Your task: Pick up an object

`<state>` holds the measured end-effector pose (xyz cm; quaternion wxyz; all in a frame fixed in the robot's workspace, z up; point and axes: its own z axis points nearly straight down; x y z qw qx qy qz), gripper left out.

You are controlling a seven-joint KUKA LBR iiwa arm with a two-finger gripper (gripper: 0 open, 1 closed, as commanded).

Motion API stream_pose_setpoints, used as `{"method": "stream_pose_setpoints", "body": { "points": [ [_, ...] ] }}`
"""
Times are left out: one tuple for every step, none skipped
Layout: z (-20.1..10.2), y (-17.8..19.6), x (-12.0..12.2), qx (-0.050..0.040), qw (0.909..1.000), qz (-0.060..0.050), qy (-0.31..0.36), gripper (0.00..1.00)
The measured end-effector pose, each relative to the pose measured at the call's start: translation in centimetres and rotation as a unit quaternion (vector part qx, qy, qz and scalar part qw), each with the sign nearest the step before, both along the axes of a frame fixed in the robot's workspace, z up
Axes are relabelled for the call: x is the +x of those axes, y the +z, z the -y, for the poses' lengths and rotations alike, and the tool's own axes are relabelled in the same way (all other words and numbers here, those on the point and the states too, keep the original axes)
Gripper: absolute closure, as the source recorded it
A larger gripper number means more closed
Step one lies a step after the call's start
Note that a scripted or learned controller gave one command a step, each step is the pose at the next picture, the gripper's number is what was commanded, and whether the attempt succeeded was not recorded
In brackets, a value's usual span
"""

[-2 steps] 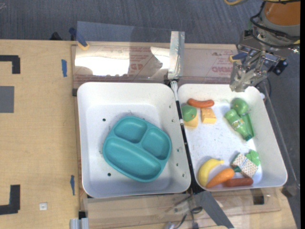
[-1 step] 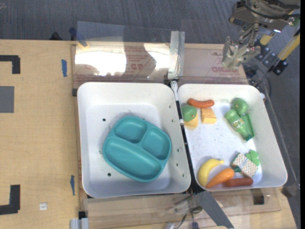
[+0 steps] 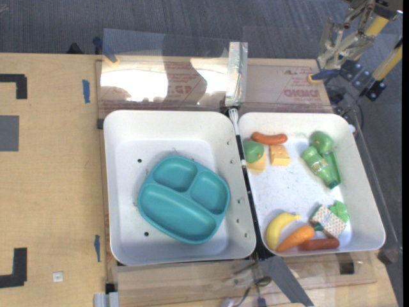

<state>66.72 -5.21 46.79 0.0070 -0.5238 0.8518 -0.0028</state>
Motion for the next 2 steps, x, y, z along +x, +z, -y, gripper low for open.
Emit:
{"method": "stream_pose_setpoints", "body": {
  "points": [
    [1.4, -7.0, 0.0, -0.0003, 0.9937, -0.006, 0.112, 1.0],
    [-0.9, -14.1, -0.1, -0.0009, 0.9636, -0.006, 0.267, 1.0]
  ]
}}
